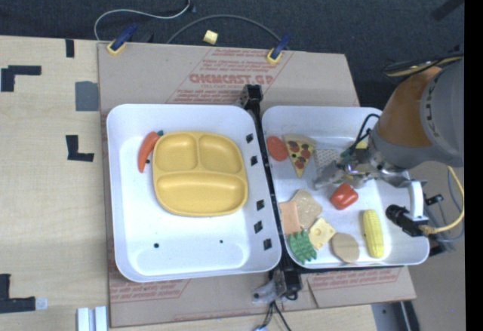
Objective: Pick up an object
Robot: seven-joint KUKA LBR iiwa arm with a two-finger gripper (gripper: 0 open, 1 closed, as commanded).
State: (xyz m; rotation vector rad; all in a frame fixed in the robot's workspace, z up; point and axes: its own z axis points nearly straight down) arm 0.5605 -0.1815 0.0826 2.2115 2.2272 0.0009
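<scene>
Camera view: hand (332,177) perhaps touching tomato (344,196)

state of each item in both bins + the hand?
yellow divided plate: flat in left bin, compartments bare
carrot: lying by the plate's left edge
pizza slice: flat, right bin
tomato: loose, just below the hand
corn cob: lying lengthwise
hand: low over right bin, grip unclear

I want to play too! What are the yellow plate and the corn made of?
The yellow plate looks like plastic: smooth, slightly shiny, molded into three compartments. The corn is probably toy plastic too, with an even yellow color, though it's too small to be sure.
</scene>
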